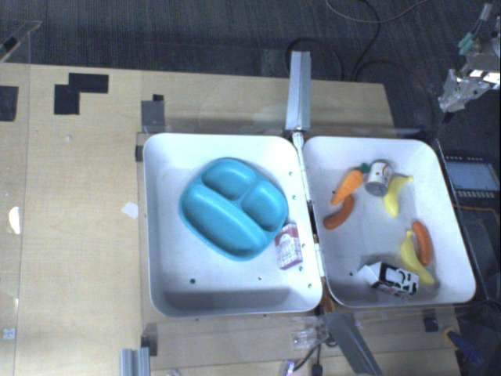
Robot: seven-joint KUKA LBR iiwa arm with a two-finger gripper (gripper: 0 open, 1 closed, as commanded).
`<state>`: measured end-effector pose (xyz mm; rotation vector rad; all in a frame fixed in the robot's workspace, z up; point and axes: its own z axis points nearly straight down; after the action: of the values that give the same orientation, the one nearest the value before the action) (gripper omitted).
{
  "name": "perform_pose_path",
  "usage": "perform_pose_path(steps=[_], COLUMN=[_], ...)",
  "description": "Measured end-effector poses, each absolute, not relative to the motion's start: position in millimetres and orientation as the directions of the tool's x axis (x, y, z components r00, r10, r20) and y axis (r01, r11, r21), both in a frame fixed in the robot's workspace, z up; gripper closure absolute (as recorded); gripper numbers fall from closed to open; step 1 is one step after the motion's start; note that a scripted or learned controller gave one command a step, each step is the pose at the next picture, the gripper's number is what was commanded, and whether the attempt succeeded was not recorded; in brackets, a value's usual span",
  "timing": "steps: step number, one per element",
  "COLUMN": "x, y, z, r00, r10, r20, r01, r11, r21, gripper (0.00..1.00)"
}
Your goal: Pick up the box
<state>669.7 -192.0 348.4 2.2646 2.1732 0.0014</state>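
Nearest the camera, the black-and-white box (395, 279) lies flat by the near wall of the right bin (448, 175), long axis roughly across the view, just beside a banana (413, 258). A pink carton (288, 245) sits in the left bin (156, 210). The gripper (468, 84) hangs beyond the right bin's far corner, well apart from the box, holding nothing visible; whether it is open or closed I cannot tell.

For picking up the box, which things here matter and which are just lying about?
For the job:
box in the left bin
tool

Lying about:
blue plate
carrot
can
two bananas
sausages
black-and-white carton
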Motion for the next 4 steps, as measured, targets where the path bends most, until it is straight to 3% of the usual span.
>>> perform_pose_path(steps=[1,2,3,4], x=[669.7,592.2,585.6,557.6], y=[-203,-188,-202,-198], z=[337,346,373,355], r00=[0.081,0.021,0.058,0.249], r10=[0.997,1.000,0.998,0.969], r20=[-0.001,-0.001,0.000,0.000], r01=[0.997,1.000,0.998,0.969], r11=[-0.081,-0.021,-0.058,-0.249], r21=[0.002,0.002,0.002,-0.002], gripper=[1.00,1.00,1.00,1.00])
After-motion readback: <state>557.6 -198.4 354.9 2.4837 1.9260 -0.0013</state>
